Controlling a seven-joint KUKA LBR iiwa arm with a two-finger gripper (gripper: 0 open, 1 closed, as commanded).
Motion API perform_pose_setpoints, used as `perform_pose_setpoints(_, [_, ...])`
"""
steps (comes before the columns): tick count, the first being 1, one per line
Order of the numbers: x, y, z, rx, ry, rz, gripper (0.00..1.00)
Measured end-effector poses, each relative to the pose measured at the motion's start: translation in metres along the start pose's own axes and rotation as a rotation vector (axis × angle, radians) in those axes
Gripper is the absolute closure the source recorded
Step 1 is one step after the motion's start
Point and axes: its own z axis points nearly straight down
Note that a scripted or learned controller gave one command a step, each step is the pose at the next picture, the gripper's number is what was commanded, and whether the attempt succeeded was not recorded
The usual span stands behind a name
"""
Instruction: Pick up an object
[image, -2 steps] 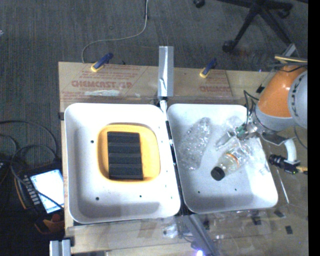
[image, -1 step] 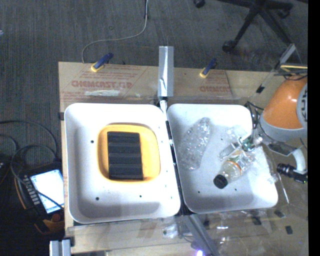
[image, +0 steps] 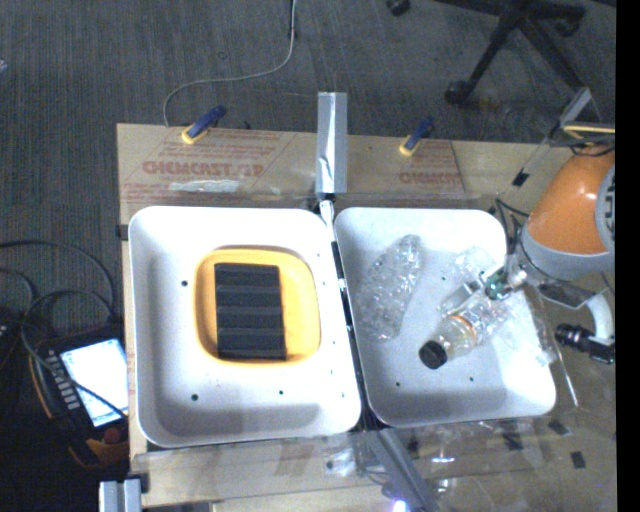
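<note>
Floor: dark grey carpet all round; a chair base (image: 520, 40) stands well beyond the desk's far edge, a thin cable (image: 240, 72) trails near it, and a lit tablet-like screen (image: 85, 375) lies on the carpet off the desk's left side.

Desk (image: 250, 170): brown board surface with red lettering, two blue-and-yellow clamps (image: 203, 123) on its far edge, a grey upright post (image: 331, 140) between them.

Left bin (image: 160, 410): white, shallow, on the desk. It holds a yellow tray (image: 258, 306) with a black ribbed block seated in it, about mid-bin.

Right bin (image: 450, 400): white, touching the left bin along the centre seam. Contents — a crumpled clear plastic bottle (image: 390, 285) in the half nearer the left bin, and a second clear bottle with a black cap (image: 462, 332) lying tilted, cap toward the near side, farther from the left bin.

Arm (image: 575, 215): grey with orange band, over the right bin's far-right corner, well away from the left bin.

Gripper (image: 492, 288): low over the right bin, just beside the upper end of the capped bottle — contact cannot be made out. Jaws: opening cannot be told among the clear plastic; nothing seen held.
</note>
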Motion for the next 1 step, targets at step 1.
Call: perform_pose_setpoints(1, [0.0368,0.0501,-0.0736,0.036,0.013,0.237,1.00])
